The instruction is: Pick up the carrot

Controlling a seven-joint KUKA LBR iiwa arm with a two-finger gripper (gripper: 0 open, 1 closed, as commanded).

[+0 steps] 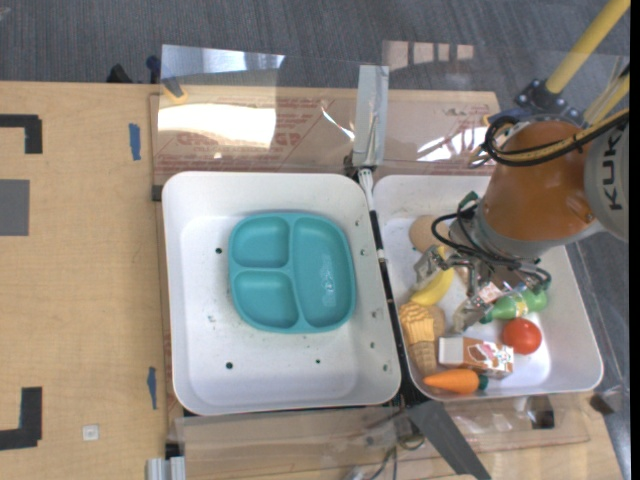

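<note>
Carrot (452, 381) lies flat at the near edge of the right bin (578, 363), tip pointing left, touching a small carton (487, 356) and just below a waffle (421, 322). Gripper (478, 286) hangs over the bin's middle, above a banana (432, 288) and near a tomato (521, 335); can't tell whether it's wide or narrow, too much clutter underneath. Nothing looks held. Best approach imo: shift toward the near wall, come down w/ jaws across the carrot's width, staying clear of the carton and bin rim. Left bin holds a teal plate (293, 271).
</note>
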